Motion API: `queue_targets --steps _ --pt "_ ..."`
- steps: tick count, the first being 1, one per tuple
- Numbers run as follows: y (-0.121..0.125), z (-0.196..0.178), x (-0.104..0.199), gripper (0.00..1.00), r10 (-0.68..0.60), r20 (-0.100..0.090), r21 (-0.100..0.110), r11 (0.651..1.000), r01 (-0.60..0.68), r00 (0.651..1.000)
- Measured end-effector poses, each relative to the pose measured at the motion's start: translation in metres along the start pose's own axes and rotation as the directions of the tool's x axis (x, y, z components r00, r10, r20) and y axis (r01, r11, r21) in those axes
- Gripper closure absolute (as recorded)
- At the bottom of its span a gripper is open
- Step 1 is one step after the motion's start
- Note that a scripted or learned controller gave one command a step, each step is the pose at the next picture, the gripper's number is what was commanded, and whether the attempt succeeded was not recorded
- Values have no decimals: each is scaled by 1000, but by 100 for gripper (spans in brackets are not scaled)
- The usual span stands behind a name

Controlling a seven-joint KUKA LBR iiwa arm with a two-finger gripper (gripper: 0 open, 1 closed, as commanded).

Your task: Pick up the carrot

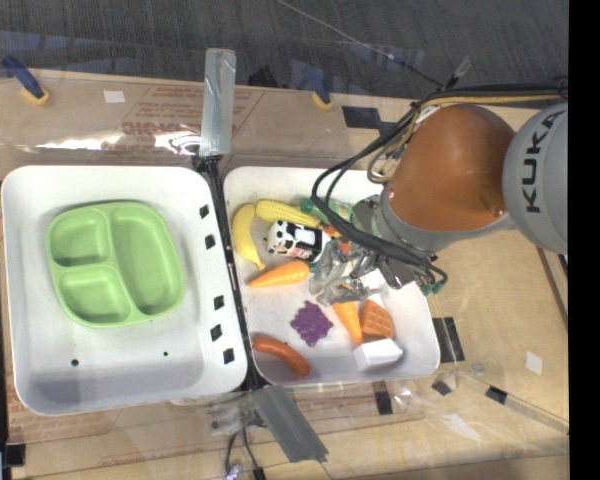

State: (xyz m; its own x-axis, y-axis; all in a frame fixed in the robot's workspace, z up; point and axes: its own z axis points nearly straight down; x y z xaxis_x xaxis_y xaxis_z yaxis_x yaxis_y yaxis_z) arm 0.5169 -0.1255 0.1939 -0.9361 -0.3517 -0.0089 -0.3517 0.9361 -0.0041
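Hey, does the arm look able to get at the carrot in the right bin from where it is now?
Probably yes. The carrot lies uncovered in the right bin, and the gripper is right beside its thick end. The banana and cow toy crowd its far side, but nothing lies over it.

I see the carrot [278,275] hemmed in near the right bin's [416,320] left wall: a banana [245,236] and cow toy [294,237] crowd it on the far-wall side, and the gripper [338,278] hangs just beside its tip, I think. Open floor remains toward the near wall, between it and the sausage [280,355].
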Motion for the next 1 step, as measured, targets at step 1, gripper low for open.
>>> queue_targets --steps 1 --pt "-1 3 3 0 4 -7 -3 1000 -4 1000"
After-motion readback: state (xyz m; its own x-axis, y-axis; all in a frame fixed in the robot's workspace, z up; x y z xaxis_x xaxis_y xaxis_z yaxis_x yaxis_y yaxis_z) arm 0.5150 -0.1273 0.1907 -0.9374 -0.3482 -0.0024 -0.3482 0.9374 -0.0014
